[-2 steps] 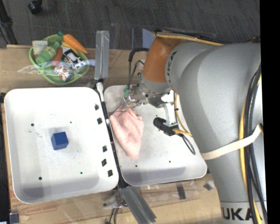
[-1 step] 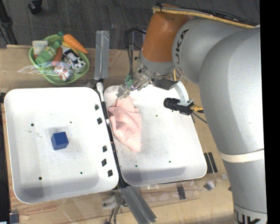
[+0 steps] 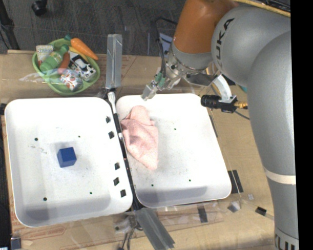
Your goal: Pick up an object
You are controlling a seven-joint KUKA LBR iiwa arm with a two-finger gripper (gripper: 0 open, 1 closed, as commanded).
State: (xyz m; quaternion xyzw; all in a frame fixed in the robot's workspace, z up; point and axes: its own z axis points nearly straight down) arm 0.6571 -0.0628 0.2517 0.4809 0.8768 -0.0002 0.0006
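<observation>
A crumpled pink cloth (image 3: 141, 136) lies in the right bin (image 3: 198, 146), against its left wall. A small blue cube (image 3: 67, 156) sits on the floor of the left bin (image 3: 28, 131). My gripper (image 3: 150, 91) hangs above the back edge of the right bin, just behind and above the cloth's top end. Nothing shows between its fingertips.
A green bowl (image 3: 44, 79) heaped with toy food, among it an orange carrot (image 3: 83, 47), stands behind the left bin. A grey bar (image 3: 113, 59) rises behind the gap between the bins. The big grey arm (image 3: 257, 67) covers the right side.
</observation>
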